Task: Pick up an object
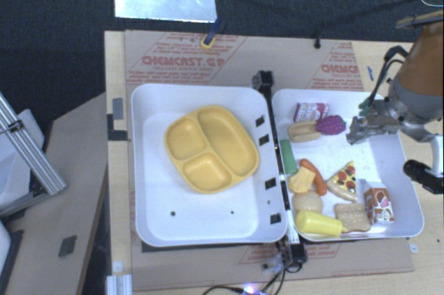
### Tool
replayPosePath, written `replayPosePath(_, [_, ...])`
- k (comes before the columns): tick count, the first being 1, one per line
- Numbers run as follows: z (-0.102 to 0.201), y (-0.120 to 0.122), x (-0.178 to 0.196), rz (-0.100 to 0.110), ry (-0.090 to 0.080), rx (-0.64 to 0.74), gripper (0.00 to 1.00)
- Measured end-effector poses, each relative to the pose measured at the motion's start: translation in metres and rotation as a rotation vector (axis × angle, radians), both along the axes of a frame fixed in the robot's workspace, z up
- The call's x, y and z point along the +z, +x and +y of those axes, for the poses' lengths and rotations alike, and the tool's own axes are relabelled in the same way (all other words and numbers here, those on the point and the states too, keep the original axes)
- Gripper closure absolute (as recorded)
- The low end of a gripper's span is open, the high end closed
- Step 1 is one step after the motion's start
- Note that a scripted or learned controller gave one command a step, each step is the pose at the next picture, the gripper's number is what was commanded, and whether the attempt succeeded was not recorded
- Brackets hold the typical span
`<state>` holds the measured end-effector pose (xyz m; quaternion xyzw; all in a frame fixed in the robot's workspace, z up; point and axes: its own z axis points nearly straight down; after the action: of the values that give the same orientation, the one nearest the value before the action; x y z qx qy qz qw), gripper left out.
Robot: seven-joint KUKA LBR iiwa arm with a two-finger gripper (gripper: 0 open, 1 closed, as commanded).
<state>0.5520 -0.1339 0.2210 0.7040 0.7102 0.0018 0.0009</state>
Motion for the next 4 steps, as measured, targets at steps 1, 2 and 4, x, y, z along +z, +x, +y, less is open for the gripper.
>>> replayPosePath(1, [0.057, 0.011, 0.01, 0.0, 0.001, 0.002, 1.0])
replayPosePath(2, [0.109, 0.018, -0.003, 0.003, 0.001, 0.001, 1.0])
replayPosePath(4, [0.173, 0.028, -0.003, 0.002, -0.001, -0.003, 1.0])
